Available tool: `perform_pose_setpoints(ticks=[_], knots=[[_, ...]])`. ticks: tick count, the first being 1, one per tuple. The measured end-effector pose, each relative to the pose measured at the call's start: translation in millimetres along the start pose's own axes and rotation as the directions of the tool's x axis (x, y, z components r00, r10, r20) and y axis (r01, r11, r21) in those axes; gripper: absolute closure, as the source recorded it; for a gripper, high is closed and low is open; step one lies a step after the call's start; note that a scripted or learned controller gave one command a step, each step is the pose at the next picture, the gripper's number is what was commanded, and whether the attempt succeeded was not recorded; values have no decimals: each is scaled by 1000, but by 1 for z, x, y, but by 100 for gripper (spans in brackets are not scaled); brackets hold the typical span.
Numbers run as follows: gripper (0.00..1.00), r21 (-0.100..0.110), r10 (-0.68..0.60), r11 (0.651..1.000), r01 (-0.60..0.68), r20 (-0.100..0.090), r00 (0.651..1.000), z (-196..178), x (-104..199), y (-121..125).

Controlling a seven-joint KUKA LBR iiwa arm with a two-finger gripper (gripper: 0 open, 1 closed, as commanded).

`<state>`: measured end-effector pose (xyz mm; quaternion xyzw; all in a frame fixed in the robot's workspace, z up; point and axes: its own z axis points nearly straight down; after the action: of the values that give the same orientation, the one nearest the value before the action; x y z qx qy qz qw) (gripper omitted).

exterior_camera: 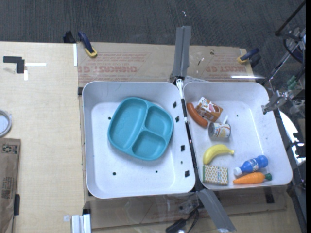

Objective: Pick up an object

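Counter (43, 96) of pale wood at far left. Next, the left shallow white bin (92, 178) holds one teal three-compartment plastic plate (141, 128), lying flat near the middle. Blue-and-yellow clamps (87, 45) pin a cardboard sheet behind both bins, presumably so the setup cannot shift.

The right shallow white bin (243, 93) carries all the loose candidates, lying scattered on their sides, likely tossed in as pick stock:
- orange-red sausage (197, 115), against the small orange-and-white carton (210, 109)
- small white printed can (219, 130), just below the carton
- yellow banana (217, 153), mid-bin, apart from its neighbours
- tan patterned flat box (215, 174), near the front wall
- blue bottle with white label (251, 165), just above the orange carrot (250, 179), the two nearly touching in the front right corner

Hand (275, 102): grey hardware over the bin's right rim is my best reading of it. Whether it is spread or pressed together cannot be told, and nothing can be seen in it.

Judgement: pick not yet started. Every candidate lies to the left of the hand and lower in the picture. The bottle and carrot are nearest, and the banana looks the least crowded target.
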<state>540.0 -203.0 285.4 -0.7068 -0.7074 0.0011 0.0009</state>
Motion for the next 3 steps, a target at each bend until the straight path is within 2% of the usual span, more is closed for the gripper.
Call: perform_pose_setpoints(ticks=[1, 2, 3], knots=[[0, 1, 1, 1000, -1, -1, 1000, 99, 17, -60], [0, 1, 92, 996, -92, -1, 996, 164, 18, -63], [0, 0, -134, 991, 134, -1, 991, 181, 28, -63]])
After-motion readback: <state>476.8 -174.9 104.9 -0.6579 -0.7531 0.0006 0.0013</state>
